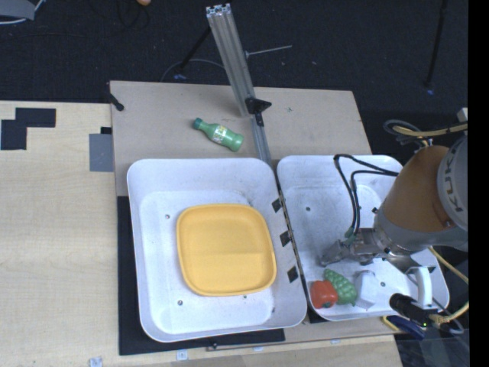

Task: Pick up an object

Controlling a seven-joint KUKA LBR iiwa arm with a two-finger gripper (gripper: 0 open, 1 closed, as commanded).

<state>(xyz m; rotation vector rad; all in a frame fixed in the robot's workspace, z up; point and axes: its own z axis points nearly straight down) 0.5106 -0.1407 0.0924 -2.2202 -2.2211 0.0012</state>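
Fingers (348, 252) hang parted and grasping nothing, just above the green-and-red toy (334, 289) lying at six o'clock in the right bin (306, 182); pickup not yet made. Yellow plate (226, 248) fills the left bin (145, 182).

No legible text or labels.

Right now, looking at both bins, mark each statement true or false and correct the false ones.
1. The yellow plate lies in the left bin. True.
2. The green bottle lies inside the right bin. False: it lies on the bench behind the bins.
3. A red and green toy lies in the right bin. True.
4. The gripper hangs over the left bin. False: it is over the right bin.
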